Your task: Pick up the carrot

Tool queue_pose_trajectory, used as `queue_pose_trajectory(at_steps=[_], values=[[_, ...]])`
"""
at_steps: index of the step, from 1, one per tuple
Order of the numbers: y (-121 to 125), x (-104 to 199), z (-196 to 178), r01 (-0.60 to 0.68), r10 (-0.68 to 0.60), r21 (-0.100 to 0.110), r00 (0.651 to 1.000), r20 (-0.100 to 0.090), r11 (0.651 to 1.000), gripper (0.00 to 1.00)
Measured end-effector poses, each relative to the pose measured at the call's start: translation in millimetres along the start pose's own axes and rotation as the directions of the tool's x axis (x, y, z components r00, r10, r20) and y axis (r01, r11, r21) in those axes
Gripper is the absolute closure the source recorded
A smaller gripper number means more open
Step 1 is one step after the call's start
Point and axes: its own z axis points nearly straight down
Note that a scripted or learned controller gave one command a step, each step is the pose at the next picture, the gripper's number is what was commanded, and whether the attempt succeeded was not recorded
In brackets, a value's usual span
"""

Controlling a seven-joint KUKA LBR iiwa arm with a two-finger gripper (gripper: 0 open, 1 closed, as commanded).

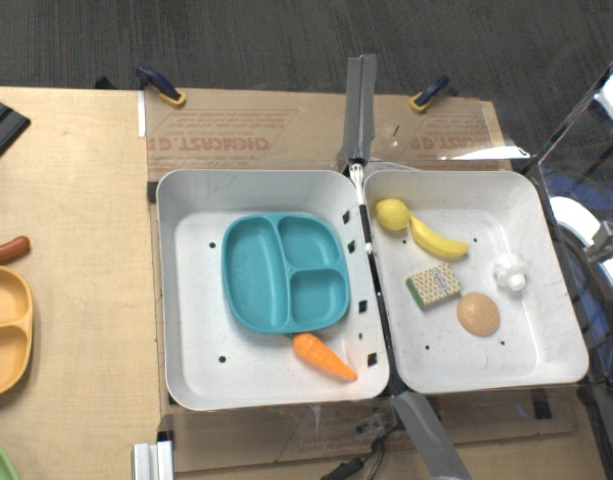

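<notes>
- The carrot point(323, 357) is lying at six o'clock in the left bin point(176, 298), just below the teal tray point(284, 271).
- Advice: descend across its middle, avoiding the tray rim.
- The jaws' opening: cannot tell.

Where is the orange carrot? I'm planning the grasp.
The orange carrot lies in the left white bin, near its front edge, just below the teal divided plate.
</notes>
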Motion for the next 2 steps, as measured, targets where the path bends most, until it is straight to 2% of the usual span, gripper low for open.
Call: queue_pose_trajectory(at_steps=[1, 2], values=[[-1, 6, 78, 0.181, -0.181, 0.001, 0.984, -0.004, 0.984, 1.0], [29, 103, 93, 0.189, -0.189, 0.002, 0.982, -0.004, 0.982, 1.0]])
